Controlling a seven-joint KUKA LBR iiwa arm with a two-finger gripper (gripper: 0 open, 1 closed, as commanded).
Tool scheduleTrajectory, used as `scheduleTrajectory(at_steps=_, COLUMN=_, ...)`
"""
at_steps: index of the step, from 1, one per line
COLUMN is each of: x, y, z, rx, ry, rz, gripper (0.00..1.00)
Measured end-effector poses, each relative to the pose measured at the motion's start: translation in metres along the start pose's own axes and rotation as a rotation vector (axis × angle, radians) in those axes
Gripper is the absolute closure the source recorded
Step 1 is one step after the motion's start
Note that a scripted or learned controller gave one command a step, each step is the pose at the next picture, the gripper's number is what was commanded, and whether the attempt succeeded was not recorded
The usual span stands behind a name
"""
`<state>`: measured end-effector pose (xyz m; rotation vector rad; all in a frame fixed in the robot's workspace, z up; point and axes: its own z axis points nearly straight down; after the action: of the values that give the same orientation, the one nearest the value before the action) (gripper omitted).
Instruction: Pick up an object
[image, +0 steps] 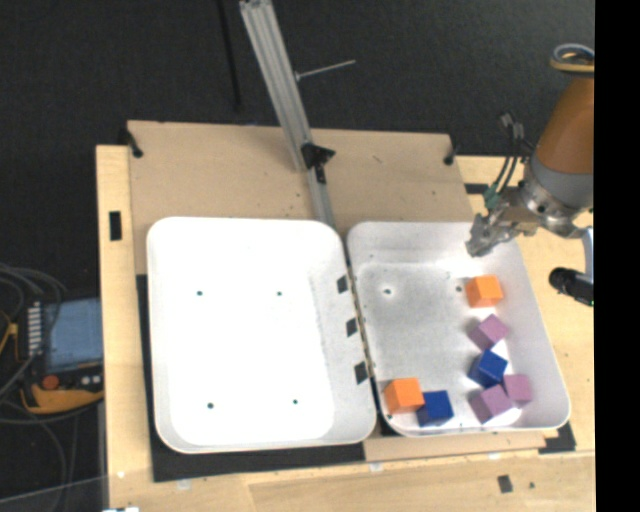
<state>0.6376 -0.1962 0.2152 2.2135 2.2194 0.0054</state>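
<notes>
- The gripper (482, 240) hangs over the far right corner of the right bin (420, 300), at the end of the grey arm (565, 150) with its orange band. Whether it is open or closed cannot be told from this view, and nothing is visibly held.
- The nearest candidate is an orange cube (485, 290), which lies just beside the gripper, a little toward the camera and nearly straight below it in the view. Picking it calls for a short shift toward the near side, then a descent (a judgement, not a thing seen).
- A cube has no long axis to line up with. Its faces sit roughly square to the bin walls.
- Count in the right bin: seven blocks in all.
- Two orange: the one near the gripper and a second orange cube (404, 394) at the near wall.
- Two blue: a blue cube (436, 408) touching that second orange one, and another blue cube (490, 367) by the right wall.
- Three purple: one purple cube (491, 330) below the first orange, and two more (518, 388) (491, 403) in the near right corner (these are crowded, so harder to grasp cleanly).
- The left bin (250, 330) holds no blocks.
</notes>
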Motion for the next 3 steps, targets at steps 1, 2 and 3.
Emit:
scheduleTrajectory(at_steps=1, x=0.042, y=-0.003, z=-0.006, rx=0.006, ry=0.002, rz=-0.003, gripper=1.00)
scheduleTrajectory(at_steps=2, x=0.093, y=-0.003, z=-0.017, rx=0.007, ry=0.004, rz=-0.004, gripper=1.00)
scheduleTrajectory(at_steps=3, x=0.150, y=-0.006, z=-0.009, rx=0.008, ry=0.004, rz=-0.004, gripper=1.00)
